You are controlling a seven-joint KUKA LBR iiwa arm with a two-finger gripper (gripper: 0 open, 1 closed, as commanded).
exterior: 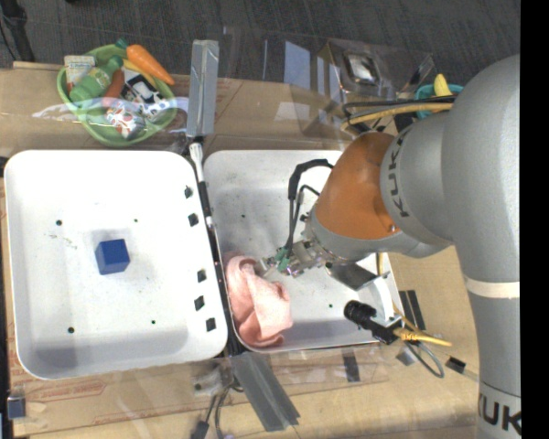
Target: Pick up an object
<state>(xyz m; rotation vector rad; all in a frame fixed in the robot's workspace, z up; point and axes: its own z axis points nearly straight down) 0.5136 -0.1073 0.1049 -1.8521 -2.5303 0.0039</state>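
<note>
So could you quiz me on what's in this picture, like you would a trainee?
1. Which bin holds the blue cube: left or right in the picture?
2. True or false: the pink cloth lies in the same bin as the cube.
3. What does the hand hover beside: A) green bowl B) cloth C) cube?

Key: 1 left; 2 false, it lies in the right bin; 3 B.

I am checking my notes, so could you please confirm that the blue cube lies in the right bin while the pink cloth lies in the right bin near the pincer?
Not quite: the camera view shows the blue cube in the left bin. The pink cloth does lie in the right bin near the pincer.
</note>
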